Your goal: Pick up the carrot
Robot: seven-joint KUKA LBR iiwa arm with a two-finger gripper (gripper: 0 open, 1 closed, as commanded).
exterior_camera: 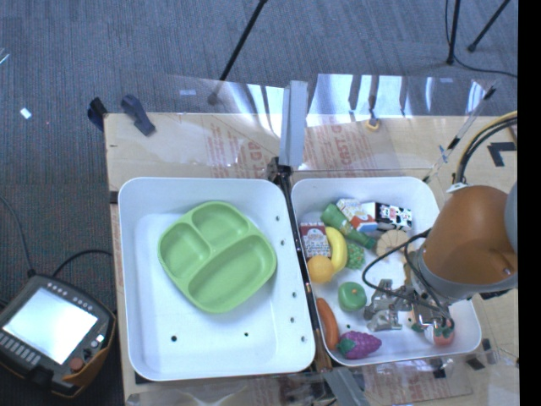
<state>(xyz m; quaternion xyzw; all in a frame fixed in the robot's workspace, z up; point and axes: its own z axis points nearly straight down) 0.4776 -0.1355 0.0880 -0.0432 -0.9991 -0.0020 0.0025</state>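
From the right edge of the camera view the arm (pixel 469 244) reaches into the right bin (pixel 456 324), its orange band bulking over the bin's right half and the wrist pointing down and left. The claw (pixel 396 304) sits low over the bin floor near the front, just right of a green round toy (pixel 352 295); whether it is apart or together I cannot tell, since the metal parts blur together, and nothing shows clearly inside it.

The carrot (pixel 327 323) lies along the right bin's left wall near the front corner, well clear of the claw, with a purple grape bunch (pixel 359 344) just beside its lower end. Further back in the same bin are a banana (pixel 337 248), an orange fruit (pixel 320 269), a small red carton (pixel 315 238), a black-and-white carton (pixel 394 216) and other toy foods crowded together.

The left bin (pixel 139 227) holds a green divided plate (pixel 217 255), lying flat near its middle.

Both bins rest on the tabletop (pixel 186 146).
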